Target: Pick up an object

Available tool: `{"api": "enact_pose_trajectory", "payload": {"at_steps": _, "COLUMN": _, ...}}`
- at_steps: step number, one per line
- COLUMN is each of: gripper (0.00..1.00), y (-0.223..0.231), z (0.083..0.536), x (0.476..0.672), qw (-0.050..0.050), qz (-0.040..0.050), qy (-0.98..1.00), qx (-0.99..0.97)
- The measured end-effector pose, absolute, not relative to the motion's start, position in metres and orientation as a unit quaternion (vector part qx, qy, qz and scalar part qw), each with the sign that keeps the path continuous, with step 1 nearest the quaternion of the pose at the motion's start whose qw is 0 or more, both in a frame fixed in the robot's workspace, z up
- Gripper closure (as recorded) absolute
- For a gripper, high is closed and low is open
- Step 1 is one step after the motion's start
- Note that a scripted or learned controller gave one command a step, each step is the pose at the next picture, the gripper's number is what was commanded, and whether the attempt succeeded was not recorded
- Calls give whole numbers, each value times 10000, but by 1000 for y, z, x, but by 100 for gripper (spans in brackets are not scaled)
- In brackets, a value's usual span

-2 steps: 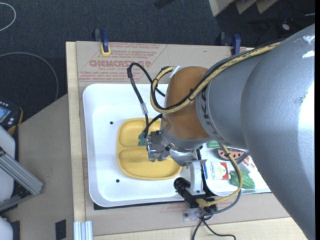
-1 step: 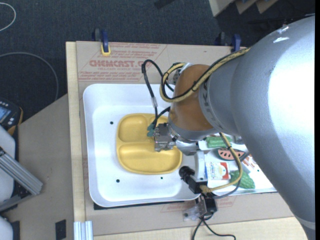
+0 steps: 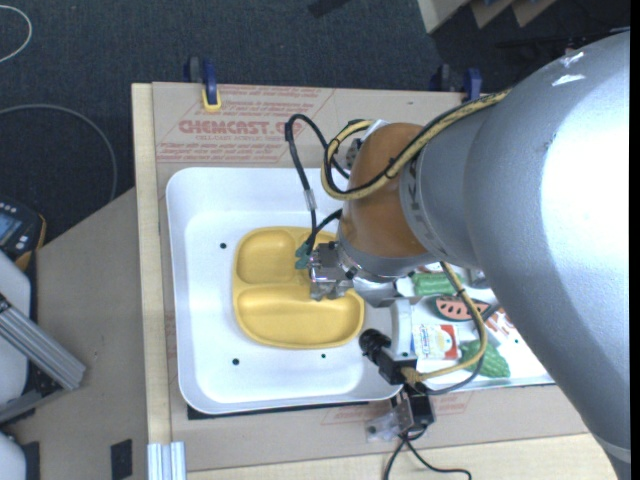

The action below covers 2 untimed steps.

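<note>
gripper point(image 3: 322, 273) down at yellow dish point(image 3: 290, 303) rim, finger state impossible to tell; risks slipping off the smooth rim, lifting nothing.

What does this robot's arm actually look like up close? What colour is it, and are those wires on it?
The arm is a thick, smooth grey tube with an orange band above the wrist. Black and yellow cables loop along it. The gripper is small, grey metal.
</note>
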<state>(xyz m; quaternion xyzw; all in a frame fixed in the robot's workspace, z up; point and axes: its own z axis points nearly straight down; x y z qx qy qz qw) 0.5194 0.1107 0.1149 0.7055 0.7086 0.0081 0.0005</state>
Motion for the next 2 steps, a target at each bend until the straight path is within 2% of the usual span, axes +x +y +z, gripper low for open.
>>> {"api": "enact_pose_trajectory", "payload": {"at_steps": 1, "gripper": 100, "y": 110, "z": 124, "x": 519, "qw": 7, "qz": 81, "qy": 7080, "qx": 7062}}
{"api": "enact_pose_trajectory", "payload": {"at_steps": 2, "gripper": 100, "y": 164, "z": 263, "x": 542, "qw": 34, "qz": 81, "qy": 7098, "qx": 7044}}
